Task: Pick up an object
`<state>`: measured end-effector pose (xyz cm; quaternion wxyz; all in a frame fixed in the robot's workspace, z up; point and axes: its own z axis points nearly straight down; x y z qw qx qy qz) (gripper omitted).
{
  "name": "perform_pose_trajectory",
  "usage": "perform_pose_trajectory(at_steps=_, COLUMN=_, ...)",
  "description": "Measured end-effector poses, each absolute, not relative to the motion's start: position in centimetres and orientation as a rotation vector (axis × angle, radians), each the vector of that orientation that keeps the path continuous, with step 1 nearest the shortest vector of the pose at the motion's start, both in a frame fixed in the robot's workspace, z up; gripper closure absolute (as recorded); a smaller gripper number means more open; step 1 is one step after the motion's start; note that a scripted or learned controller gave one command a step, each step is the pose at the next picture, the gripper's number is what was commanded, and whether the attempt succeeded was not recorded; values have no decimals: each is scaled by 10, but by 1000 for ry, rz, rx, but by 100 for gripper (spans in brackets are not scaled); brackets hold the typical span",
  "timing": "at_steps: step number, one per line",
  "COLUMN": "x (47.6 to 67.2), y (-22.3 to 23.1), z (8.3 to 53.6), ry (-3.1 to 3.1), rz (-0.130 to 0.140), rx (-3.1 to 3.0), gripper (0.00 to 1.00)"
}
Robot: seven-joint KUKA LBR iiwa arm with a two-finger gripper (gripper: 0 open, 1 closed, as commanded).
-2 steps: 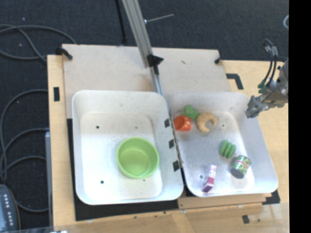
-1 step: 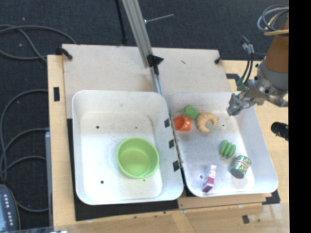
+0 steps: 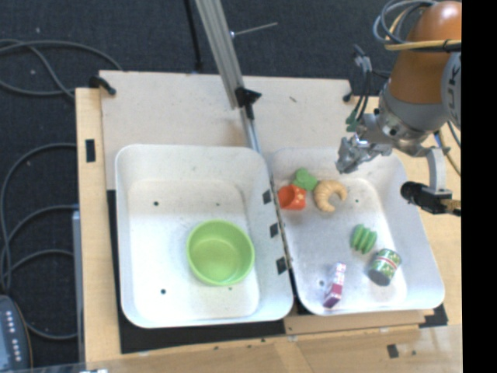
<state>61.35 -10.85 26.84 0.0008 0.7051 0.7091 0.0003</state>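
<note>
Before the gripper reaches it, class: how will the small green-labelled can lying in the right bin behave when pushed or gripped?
The small green-labelled can lies on its side, so a push would probably roll it across the right white bin. It looks rigid, likely holding shape between fingers. Its smooth curved wall may slip.

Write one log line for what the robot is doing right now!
arm: over right bin | tool: above croissant, not touching | nothing held | left bin: green bowl

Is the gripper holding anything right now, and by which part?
Nothing held. The gripper hangs above the right bin's far end, apart from the croissant.
</note>
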Motion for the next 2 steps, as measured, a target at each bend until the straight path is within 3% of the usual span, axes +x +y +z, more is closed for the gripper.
perform_pose_trajectory(at_steps=2, x=650, y=-5, z=250, ry=2227, rz=1, rx=2214, gripper=100)
